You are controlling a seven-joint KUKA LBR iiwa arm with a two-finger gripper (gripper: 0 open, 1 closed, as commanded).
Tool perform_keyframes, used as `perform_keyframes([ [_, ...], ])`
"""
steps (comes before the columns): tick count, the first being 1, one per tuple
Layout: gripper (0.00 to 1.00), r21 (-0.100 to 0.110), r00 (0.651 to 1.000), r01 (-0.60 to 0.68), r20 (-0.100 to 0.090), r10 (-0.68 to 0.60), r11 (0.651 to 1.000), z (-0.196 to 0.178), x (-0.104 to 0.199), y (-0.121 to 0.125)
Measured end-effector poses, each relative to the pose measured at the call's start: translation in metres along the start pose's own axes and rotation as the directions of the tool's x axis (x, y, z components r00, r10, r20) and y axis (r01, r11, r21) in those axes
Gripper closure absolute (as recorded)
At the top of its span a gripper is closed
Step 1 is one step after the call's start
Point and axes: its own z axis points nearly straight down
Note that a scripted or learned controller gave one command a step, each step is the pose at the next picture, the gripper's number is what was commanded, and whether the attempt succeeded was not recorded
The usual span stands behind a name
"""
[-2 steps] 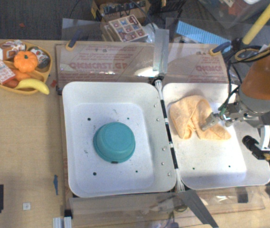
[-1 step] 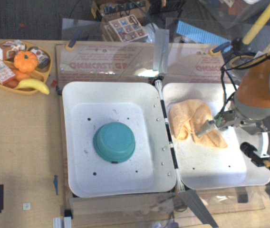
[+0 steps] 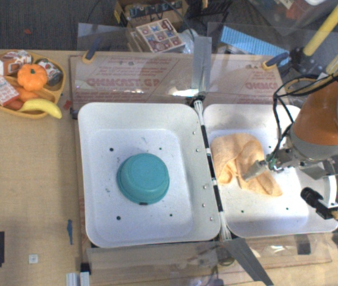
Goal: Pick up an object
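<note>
My arm [image 3: 326, 115] comes in from the right side of the camera view, its grey body rounded and bulky near the edge. The orange band [image 3: 319, 119] sits broad above my wrist, with the grey wrist section just below it, tilted down and to the left. Black cables loop over the top of the band and run down along the wrist. From the wrist my tool [image 3: 257, 170] stretches out low and leftward, a slim grey piece slanting downward at its tip. Whether its fingers are parted or closed I cannot make out. A black fitting juts from my lower side, toward the near edge.
</note>
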Motion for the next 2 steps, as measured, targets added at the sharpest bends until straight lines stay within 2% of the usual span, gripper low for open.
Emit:
perform_keyframes([
  [1,0.0,-0.001,0.999,0.042,0.0,-0.042,0.999,0.0,0.013,-0.025],
  [2,0.0,-0.001,0.999,0.049,0.0,-0.049,0.999,0.0,0.029,-0.034],
])
